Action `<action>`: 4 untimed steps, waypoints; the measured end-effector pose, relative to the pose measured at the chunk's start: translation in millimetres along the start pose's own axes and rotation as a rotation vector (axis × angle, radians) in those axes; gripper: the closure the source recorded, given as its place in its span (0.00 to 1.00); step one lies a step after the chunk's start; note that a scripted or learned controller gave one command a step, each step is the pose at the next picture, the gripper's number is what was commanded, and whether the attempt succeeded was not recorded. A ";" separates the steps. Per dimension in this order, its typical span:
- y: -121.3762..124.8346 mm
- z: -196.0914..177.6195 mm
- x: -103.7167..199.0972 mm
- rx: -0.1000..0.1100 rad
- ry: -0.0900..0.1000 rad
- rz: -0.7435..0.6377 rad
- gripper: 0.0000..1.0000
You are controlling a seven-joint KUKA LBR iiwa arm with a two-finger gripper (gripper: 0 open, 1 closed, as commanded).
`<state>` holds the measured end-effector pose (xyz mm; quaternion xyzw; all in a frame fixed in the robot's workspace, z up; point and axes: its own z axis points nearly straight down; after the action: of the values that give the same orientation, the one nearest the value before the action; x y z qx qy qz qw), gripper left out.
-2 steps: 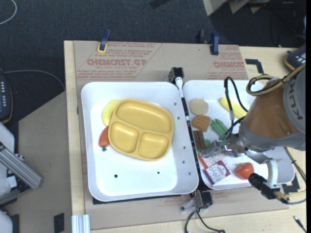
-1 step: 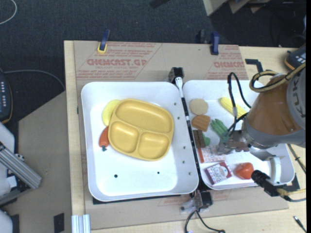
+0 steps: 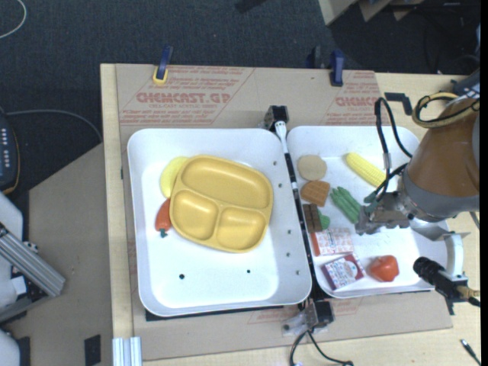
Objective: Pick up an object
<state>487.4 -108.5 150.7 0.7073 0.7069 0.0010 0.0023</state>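
nothing is lifted yet, as far as i can judge: every piece in the right bin [image 3: 404,137] lies flat on its floor, so the pick itself is all still to do. the closest thing to me is the green bean pod [image 3: 345,202], a slim, ridged green piece lying aslant near the middle of the right bin, and i take it as my likely target. my gripper [image 3: 371,221] is low over the bin floor just beside the pod's near end. whether it touches the pod i cannot tell, and i cannot tell how the gripper is set, because my own wrist covers it.

around the pod, toward the bin's far edge, lie a yellow corn cob [image 3: 364,168] and a round tan cookie [image 3: 311,166], with a brown bread piece [image 3: 316,193] just below the cookie by the left wall. toward the near edge sit a red-and-white packet [image 3: 332,242], a darker red packet [image 3: 341,270] and a red tomato [image 3: 383,268] near the near right corner.

the left bin [image 3: 145,204] carries a yellow divided tray [image 3: 219,203] turned over a yellow piece [image 3: 171,174], with a red pepper [image 3: 163,216] at the tray's left edge.
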 end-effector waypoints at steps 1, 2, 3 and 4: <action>4.4 -45.4 6.4 -0.002 0.000 -0.002 1.00; 5.8 -76.0 6.3 -0.001 0.000 -0.002 1.00; 33.3 -63.2 52.4 0.003 0.003 -0.007 1.00; 35.6 -85.0 51.9 0.001 0.001 -0.002 1.00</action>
<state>522.6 -56.5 235.8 0.7066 0.7076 0.0011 0.0015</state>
